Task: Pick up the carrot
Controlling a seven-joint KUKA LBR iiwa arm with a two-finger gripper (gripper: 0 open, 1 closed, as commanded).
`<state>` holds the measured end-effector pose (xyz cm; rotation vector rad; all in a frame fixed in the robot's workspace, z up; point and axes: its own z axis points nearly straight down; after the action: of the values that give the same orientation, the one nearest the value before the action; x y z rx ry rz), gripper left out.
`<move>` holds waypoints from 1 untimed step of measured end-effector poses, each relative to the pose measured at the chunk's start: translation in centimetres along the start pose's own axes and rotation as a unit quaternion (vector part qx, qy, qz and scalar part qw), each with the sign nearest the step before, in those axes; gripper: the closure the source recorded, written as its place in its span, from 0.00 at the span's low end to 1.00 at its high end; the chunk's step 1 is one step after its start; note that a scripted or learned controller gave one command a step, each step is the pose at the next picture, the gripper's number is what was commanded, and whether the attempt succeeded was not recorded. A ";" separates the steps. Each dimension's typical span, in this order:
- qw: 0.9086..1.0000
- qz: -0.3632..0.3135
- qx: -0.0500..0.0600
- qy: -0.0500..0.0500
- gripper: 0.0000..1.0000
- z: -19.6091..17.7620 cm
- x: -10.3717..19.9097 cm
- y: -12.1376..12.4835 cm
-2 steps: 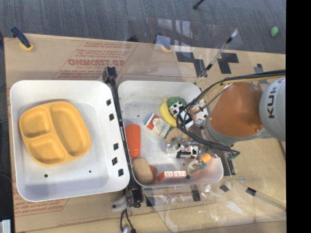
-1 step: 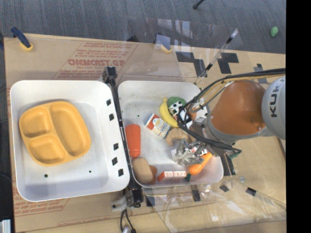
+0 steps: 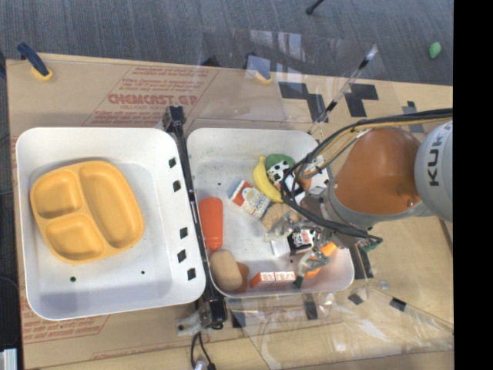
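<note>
Carrot (image 3: 211,223) not picked yet: it lies flat at the left side of the right bin (image 3: 231,141), just above the potato (image 3: 225,270). Gripper (image 3: 304,237) sits low over the clutter at the bin's right, well apart from it. Can't tell its state, so the approach and grasp are both left.

- Grey ribbed carpet floor (image 3: 154,14) fills the top of the frame.
- A cardboard-covered bench (image 3: 115,91) with red print lies below it.
- A blue clamp (image 3: 35,62) grips the bench's upper-left edge.
</note>
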<state>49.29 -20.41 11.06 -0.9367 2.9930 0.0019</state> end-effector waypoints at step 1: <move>1.000 -0.004 0.000 -0.001 1.00 -1.0 -0.4 0.1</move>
<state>49.53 -20.14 12.09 -0.9492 2.9861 0.0017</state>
